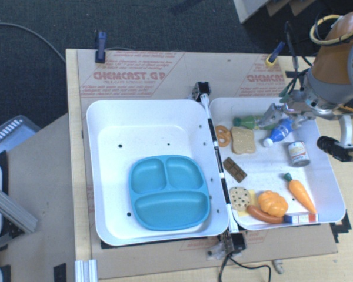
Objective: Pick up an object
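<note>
Reaching in from the right edge, the grey arm [335, 57] with its orange band bends down over the far corner of the right bin [335, 184], its wrist low above the bin's back wall. The pincer [280, 115] sits just above a small water bottle [280, 132] with a blue cap, which lies tilted on the bin floor; whether the pincer is spread or pressed together cannot be told, and nothing shows between its tips. Around the bottle lie a green item [245, 122] close to the back wall, a pretzel [223, 135], a slice of bread [243, 140] and a small can [297, 153]. Nearer the front lie a brown bar [234, 170], a cookie [239, 198], an orange pepper [272, 202], a sausage [263, 215], a carrot [300, 194] and a marker [300, 218]. Occupying the left bin [106, 134] is a blue divided plate [168, 191]. Both bins rest on the desk [135, 75].
</note>
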{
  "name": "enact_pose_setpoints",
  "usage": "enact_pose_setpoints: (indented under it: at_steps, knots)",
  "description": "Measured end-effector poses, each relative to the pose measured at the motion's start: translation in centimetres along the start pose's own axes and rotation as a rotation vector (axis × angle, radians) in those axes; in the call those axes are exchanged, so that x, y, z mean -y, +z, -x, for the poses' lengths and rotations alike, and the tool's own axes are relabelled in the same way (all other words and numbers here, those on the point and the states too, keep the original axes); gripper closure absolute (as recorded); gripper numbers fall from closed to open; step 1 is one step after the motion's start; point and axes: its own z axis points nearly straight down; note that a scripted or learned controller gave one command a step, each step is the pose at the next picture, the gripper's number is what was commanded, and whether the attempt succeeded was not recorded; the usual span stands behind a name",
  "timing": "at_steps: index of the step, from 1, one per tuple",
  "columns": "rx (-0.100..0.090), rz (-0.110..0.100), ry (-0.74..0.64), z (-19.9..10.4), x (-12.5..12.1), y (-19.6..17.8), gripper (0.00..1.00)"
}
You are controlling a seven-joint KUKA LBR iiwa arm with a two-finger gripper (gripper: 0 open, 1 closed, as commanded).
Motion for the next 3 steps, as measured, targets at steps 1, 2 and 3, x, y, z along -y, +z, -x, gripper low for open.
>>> enact_pose_setpoints:
  at_steps: [1, 2, 3]
  knots:
    - [-0.012, 0.003, -0.005, 2.0, 2.0, 8.4, 0.00]
    - [-0.028, 0.002, -0.015, 4.2, 10.3, 8.4, 0.00]
    - [-0.020, 0.006, -0.012, 3.9, 12.4, 8.4, 0.00]
